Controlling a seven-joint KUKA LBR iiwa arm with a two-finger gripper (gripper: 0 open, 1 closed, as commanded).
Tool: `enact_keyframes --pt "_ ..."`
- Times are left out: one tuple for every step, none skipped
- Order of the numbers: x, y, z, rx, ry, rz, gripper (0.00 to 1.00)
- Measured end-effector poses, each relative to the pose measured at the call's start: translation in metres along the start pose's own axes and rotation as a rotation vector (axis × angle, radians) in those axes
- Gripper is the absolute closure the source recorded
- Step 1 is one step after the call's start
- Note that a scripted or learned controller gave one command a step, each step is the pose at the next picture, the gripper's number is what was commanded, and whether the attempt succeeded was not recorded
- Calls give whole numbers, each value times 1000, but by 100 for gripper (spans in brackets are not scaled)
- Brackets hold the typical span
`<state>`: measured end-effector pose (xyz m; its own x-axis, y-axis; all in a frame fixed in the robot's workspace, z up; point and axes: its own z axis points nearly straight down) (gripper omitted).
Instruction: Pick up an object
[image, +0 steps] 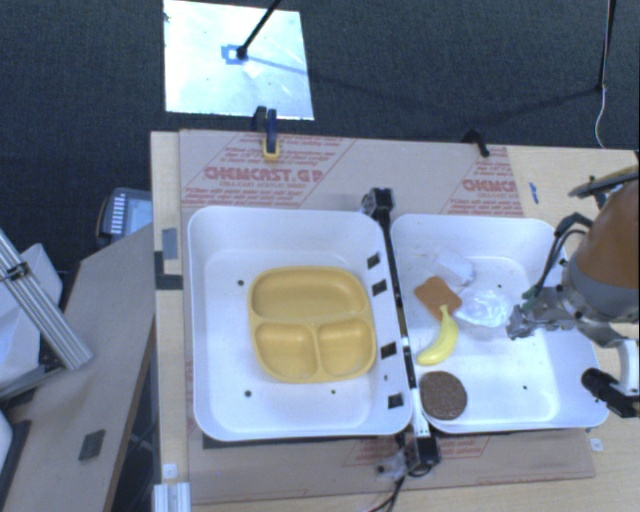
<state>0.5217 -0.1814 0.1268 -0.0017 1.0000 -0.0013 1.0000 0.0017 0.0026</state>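
Observation:
In the right bin lie a yellow banana, a brown flat piece, a dark round cookie-like disc, a small clear piece and a crumpled clear plastic item. My gripper hangs low over the bin's right half, just right of the crumpled plastic. Nothing shows between its tips.
The left bin holds a yellow divided tray. A black divider strip runs between the bins. The arm's body covers the right bin's far right side. Cardboard lies under both bins.

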Motion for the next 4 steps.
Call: enact_keyframes --pt "5 11 -53 -3 -1 -3 100" --pt "5 21 -113 -4 -1 -4 100" --pt "4 23 -167 -5 -1 -3 100" --pt "53 25 -147 1 3 -7 100"
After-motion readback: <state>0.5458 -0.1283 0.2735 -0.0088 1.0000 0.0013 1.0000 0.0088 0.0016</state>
